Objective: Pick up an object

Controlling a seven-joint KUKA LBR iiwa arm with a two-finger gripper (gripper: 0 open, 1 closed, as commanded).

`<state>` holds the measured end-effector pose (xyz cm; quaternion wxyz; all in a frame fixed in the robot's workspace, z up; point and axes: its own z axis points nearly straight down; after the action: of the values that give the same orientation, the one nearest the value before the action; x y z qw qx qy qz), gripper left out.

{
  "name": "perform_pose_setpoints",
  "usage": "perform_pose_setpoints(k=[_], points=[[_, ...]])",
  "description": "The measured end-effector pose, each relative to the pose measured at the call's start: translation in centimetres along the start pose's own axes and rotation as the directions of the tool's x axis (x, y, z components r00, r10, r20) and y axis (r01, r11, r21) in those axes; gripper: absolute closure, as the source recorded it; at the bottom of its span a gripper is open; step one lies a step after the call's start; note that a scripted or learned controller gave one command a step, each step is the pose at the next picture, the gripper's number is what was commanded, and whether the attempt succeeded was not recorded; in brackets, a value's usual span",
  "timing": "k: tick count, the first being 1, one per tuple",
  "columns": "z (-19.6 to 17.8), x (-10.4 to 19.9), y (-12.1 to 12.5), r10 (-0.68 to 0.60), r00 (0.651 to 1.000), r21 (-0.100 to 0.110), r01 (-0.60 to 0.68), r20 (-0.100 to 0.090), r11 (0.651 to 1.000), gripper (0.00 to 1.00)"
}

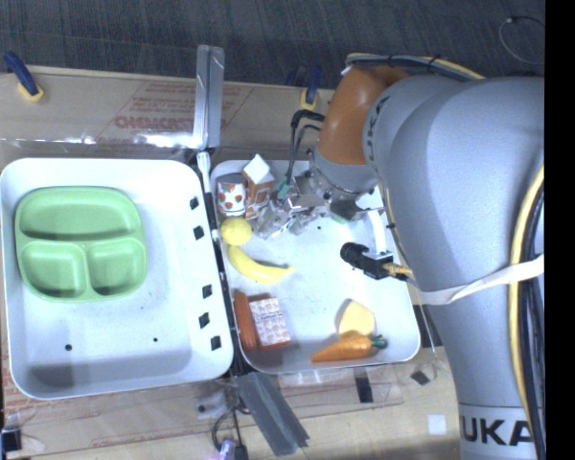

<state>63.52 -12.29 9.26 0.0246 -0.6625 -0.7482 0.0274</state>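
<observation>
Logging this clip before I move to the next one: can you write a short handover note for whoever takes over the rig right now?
Gripper: low in the far part of the right bin, beside the small cup and just beyond the banana. I can't tell if it is open or shut, and nothing is visibly held.
Also in the right bin: white block, brown-red packet, carrot, pale yellow wedge.
Left bin: green divided tray.
Done: the approach; no pick shows.
Left: grasp one object and lift it.

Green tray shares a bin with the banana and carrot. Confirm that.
Wrong. In the camera view the green tray lies in the left bin; the banana and carrot lie in the right bin.
</observation>
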Motion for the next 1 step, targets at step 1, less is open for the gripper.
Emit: perform_pose_setpoints(k=[1], points=[[-10.17, 5.43, 2.03, 0.076, 0.997, -0.070, -0.077, -0.005, 0.995, 1.00]])
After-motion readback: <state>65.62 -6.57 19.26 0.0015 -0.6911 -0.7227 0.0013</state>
